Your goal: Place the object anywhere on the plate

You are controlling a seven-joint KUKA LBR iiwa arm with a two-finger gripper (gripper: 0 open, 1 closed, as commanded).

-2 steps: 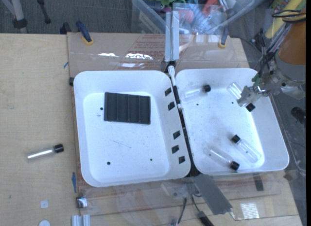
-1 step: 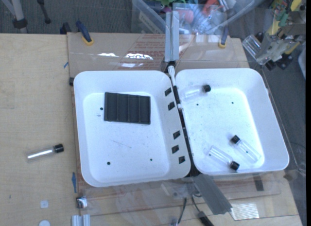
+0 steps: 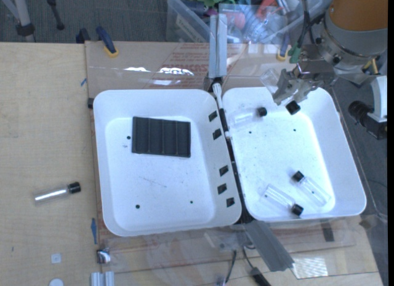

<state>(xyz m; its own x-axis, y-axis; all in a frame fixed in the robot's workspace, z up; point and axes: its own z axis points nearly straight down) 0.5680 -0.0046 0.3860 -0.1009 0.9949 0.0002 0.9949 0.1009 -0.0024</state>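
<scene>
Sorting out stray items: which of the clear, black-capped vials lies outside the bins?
The vial on the bare wooden bench left of the left bin. The other vials lie inside the right bin.

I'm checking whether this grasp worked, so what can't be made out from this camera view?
- Claw: whether it grips the clear black-capped vial at its tip; too blurred and small.
- Grey arm with orange band: cut off by the top and right edges.
- Clear storage tub of coloured items: contents cut off by the top edge.
</scene>
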